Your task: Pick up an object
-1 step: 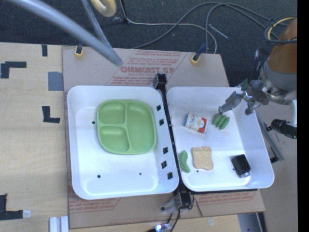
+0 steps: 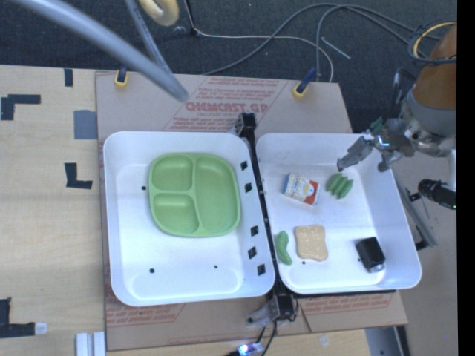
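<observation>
**Technician:** Layout first, working from the left of the frame. What is sitting in each bin?

**Operator:** The left bin point(image 2: 122, 221) is holding a green divided plate point(image 2: 195, 196) at its centre. The right bin point(image 2: 386, 221) is holding five items. A small green pod point(image 2: 283, 247) is lying at lower left, next to the divider. A slice of toast point(image 2: 311, 242) is sitting just beside it. A red and white carton point(image 2: 300, 188) is lying above those two. A second green pod point(image 2: 341, 185) is lying right of the carton, and a black block point(image 2: 369, 254) is resting at lower right.

**Technician:** Where is the gripper standing?

**Operator:** The gripper point(image 2: 356, 154) is hanging over the upper right of the right bin, with the arm point(image 2: 434, 102) coming in from the right edge of the frame. One finger point(image 2: 352, 156) is pointing down and left. I cannot tell whether the jaws are wide or narrow, and nothing is showing between them.

**Technician:** Which object is the nearest candidate?

**Operator:** The second green pod, in my judgement. It is lying just below and slightly left of the fingertip, near but apart. Its long axis is running from lower left to upper right of the frame.

**Technician:** What is the coming move depending on?

**Operator:** A short travel downward and slightly left, with the jaws closing across the pod's narrow width. The carton is lying near on the pod's left, so clearance on that side is looking limited.
</observation>
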Tool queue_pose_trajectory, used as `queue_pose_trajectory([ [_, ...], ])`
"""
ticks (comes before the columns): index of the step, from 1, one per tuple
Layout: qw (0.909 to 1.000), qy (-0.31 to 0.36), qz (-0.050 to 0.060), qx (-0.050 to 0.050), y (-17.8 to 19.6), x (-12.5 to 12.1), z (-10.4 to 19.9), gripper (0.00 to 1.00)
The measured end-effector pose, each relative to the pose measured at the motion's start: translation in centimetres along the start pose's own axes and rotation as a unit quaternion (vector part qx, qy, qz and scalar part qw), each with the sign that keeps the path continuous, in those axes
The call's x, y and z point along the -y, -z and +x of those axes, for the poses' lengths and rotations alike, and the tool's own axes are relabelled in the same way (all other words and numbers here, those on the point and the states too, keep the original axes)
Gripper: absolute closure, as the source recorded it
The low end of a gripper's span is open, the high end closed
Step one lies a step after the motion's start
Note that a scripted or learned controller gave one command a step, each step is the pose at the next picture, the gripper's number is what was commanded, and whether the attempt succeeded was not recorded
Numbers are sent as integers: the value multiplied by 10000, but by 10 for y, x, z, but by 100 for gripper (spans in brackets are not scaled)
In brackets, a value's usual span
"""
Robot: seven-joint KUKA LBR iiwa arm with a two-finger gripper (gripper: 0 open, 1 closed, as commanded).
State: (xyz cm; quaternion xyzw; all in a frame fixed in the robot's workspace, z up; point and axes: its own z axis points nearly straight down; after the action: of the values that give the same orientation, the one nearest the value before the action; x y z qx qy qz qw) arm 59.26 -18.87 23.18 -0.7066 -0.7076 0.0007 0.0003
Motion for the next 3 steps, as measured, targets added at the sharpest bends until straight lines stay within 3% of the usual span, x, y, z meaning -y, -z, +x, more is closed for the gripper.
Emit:
queue_pose_trajectory([
  [1,10000,1,30,-5,-64,2,5,0],
  [3,10000,-2,-15,-2,-145,3,6,0],
])
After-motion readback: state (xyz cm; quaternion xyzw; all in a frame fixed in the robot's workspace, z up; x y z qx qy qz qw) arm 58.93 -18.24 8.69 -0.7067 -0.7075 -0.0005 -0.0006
